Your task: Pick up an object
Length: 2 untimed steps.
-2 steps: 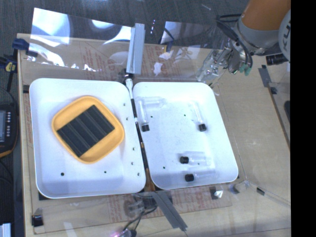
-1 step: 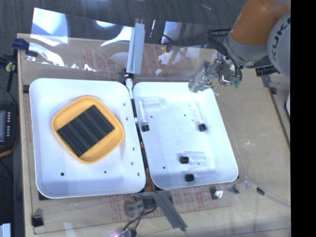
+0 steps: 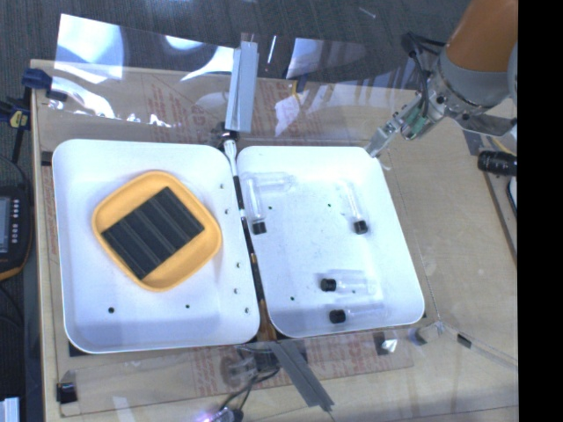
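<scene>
A yellow-orange rounded pad with a dark ribbed top (image 3: 157, 229) lies in the left bin (image 3: 79, 319). Several clear plastic tubes with black caps lie in the right bin (image 3: 299, 253): one by the left wall (image 3: 255, 205), one toward the right (image 3: 354, 207), and two near the front (image 3: 347, 282) (image 3: 356, 313). My gripper (image 3: 387, 137) hangs above the bench just beyond the right bin's far right corner, tilted down to the left. Nothing shows at its tip. It is well apart from every tube.
A metal bar (image 3: 240, 86) stands at the back between the bins. A clear sheet with glare covers the bench behind them. Black fittings and cables sit along the left edge (image 3: 13, 227) and at the right (image 3: 497, 161).
</scene>
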{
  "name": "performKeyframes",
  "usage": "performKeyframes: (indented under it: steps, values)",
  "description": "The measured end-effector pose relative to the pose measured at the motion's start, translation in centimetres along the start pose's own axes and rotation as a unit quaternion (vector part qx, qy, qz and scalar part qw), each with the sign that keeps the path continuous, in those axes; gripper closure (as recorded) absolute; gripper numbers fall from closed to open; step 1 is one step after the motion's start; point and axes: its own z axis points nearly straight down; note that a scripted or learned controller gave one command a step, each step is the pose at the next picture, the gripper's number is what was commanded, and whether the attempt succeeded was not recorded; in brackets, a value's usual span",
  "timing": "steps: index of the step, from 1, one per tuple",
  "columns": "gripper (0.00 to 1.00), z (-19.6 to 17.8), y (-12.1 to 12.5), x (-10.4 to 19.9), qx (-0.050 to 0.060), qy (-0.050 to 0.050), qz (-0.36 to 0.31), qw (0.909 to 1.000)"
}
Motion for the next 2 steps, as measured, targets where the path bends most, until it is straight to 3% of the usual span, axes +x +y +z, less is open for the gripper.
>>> performKeyframes:
  steps: [1,2]
  values:
    - [1.0,9.0,3.7,2.4,0.001,0.003,-0.038,0.9993]
    - [1.0,0.4,1.2,-0.6,0.0,0.0,0.09,0.9959]
